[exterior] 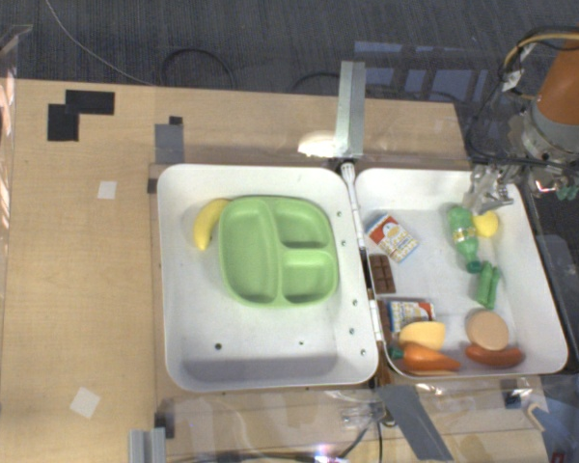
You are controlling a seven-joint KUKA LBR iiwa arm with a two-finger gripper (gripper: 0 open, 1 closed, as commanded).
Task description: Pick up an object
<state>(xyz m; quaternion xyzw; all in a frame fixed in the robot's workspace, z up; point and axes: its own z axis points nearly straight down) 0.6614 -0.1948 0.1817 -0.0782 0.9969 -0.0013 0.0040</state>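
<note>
Hand [489, 197] low, arm [560, 104] above.

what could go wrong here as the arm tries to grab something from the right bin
The tool sits above the yellow piece and green piece, which touch, so it may nudge both and grip neither. It is also near the right bin's far wall, which could block a finger.

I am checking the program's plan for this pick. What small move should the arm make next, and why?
Probably a short descent. The gripper hangs at the far end of the right bin, just above the small yellow object beside the green bottle, and holds nothing visible.
</note>
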